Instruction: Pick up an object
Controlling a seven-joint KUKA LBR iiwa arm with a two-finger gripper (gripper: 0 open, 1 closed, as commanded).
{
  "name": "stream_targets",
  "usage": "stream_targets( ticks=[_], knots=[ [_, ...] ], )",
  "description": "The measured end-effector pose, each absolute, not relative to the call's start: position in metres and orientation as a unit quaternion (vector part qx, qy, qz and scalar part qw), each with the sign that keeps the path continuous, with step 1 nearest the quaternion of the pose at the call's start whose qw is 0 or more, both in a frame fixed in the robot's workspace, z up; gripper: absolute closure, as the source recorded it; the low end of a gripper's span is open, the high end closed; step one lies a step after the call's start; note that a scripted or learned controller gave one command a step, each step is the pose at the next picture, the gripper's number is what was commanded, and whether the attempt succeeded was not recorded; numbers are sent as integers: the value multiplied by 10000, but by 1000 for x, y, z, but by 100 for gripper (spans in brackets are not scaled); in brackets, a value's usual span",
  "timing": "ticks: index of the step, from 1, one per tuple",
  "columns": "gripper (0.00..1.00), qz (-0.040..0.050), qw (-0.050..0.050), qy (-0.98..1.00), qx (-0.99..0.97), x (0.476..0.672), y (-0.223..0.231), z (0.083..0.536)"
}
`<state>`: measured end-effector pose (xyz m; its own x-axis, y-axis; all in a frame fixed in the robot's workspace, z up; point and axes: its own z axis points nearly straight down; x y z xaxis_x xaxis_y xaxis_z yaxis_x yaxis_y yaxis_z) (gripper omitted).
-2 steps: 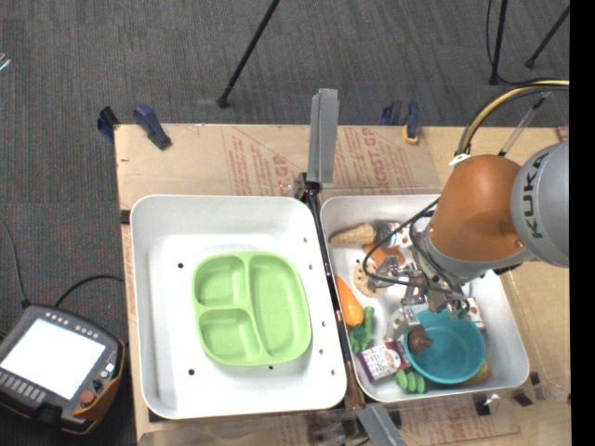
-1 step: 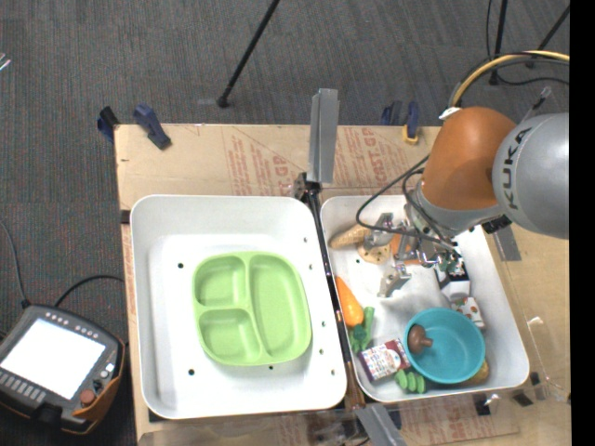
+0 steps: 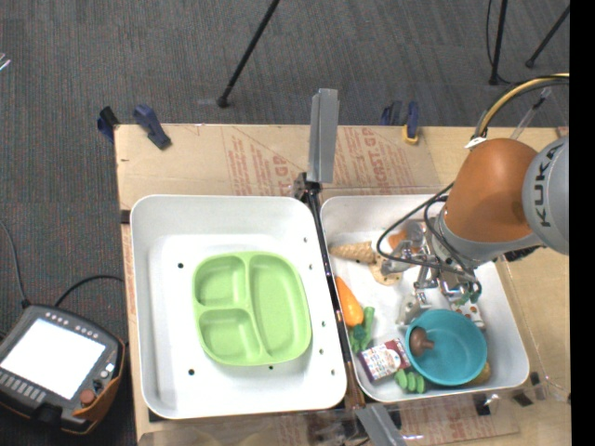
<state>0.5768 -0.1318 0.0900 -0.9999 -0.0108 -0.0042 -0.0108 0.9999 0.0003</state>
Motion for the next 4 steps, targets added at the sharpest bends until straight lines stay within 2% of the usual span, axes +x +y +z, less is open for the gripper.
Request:
stream_targets(
  ticks=[1,2,3,4],
  knots=[
    [0,6,4,10000,-73,494,-183,89],
    [0,6,37,9993,381,587,-172,90],
    [0,12,33,9988,484,638,-141,89],
    [0,-7,9,9992,402,605,-216,88]
  ],
)
